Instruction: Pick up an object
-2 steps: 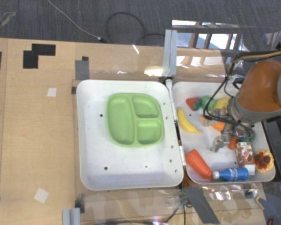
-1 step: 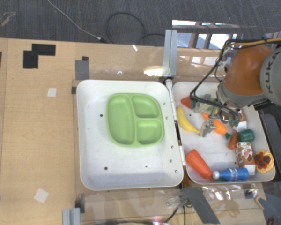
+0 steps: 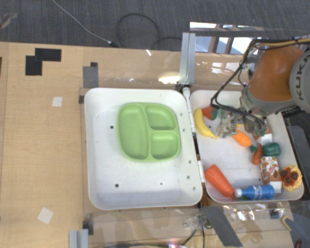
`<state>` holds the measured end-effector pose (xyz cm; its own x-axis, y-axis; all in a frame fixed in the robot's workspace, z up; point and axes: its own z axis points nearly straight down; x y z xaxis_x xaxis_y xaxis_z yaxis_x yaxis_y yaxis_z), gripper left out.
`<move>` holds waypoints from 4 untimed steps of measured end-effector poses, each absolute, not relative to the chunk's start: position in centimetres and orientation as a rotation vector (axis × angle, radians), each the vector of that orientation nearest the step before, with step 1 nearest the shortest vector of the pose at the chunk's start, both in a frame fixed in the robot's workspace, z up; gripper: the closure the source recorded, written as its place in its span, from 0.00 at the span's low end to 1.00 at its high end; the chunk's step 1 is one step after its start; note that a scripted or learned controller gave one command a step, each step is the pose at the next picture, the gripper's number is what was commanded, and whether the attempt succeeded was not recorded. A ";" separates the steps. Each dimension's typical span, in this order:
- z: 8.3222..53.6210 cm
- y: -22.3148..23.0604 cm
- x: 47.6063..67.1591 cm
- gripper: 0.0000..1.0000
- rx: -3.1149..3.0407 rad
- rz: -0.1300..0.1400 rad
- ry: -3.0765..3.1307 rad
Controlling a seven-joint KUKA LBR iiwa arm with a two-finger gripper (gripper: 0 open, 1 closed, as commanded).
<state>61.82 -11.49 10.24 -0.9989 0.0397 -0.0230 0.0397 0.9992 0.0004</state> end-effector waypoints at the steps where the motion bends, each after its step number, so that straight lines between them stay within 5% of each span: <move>1: 10.2 -11.5 61.8 0.00 0.061 0.000 3.119; 2: 8.9 -10.1 62.4 0.00 0.065 -0.001 3.127; 3: 8.9 -14.6 62.6 0.00 -0.369 -0.005 3.106; 4: 8.9 -10.6 61.7 0.00 -0.480 -0.003 3.091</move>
